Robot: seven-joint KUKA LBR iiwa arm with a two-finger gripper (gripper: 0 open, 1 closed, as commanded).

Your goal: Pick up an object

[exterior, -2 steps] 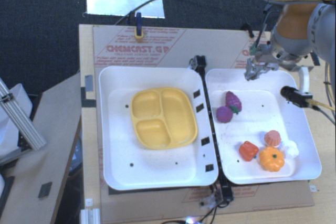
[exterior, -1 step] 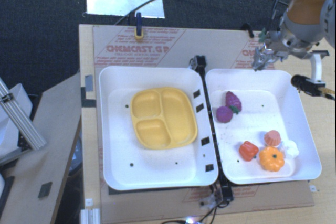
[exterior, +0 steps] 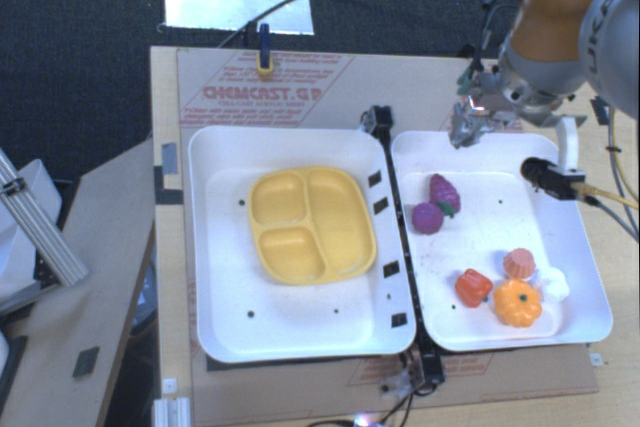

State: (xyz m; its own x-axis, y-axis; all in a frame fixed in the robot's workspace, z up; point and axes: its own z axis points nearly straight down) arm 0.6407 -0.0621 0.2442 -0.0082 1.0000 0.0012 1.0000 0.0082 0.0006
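Observation:
In the right bin (exterior: 590, 265) lie a purple eggplant-shaped toy (exterior: 444, 192) and a small purple round toy (exterior: 427, 217) near the bin's upper left. Toward the lower right sit a red pepper toy (exterior: 473, 287), a salmon ridged toy (exterior: 519, 263), an orange pumpkin toy (exterior: 517, 303) and a small white piece (exterior: 554, 284). My gripper (exterior: 466, 130) hangs above the right bin's far left corner, up and right of the eggplant toy, with nothing seen between its fingers.
The left bin (exterior: 225, 315) holds a yellow three-compartment tray (exterior: 310, 223). A black divider with clips (exterior: 395, 235) runs between the bins. A black cable fitting (exterior: 548, 176) reaches in over the right bin's far right edge.

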